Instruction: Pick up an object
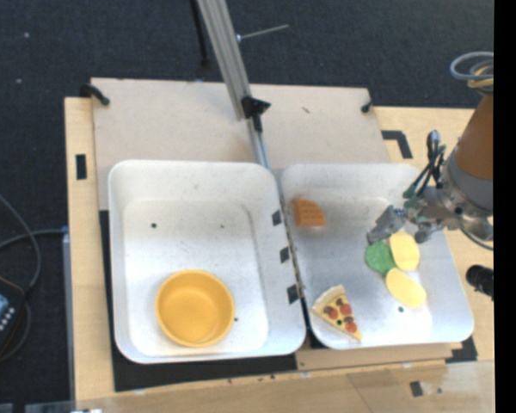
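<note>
My gripper (404, 228) hangs over the right side of the right bin (344, 183), reaching in from the right, and its fingers look spread open with nothing between them. Just below it lies a pale yellow oval piece (404, 251), touching a green round piece (378, 257) on its left. A second yellow oval piece (406, 289) lies a little nearer the bin's front edge. A pizza slice (337, 311) rests at the bin's front left corner. A brown bread-like piece (309, 214) sits near the bin's left wall.
The left bin (181, 196) holds a yellow bowl (194, 307) at its front. A slanted metal rail (228, 50) rises from behind the seam between the bins. The arm's orange band (477, 144) stands at the right edge.
</note>
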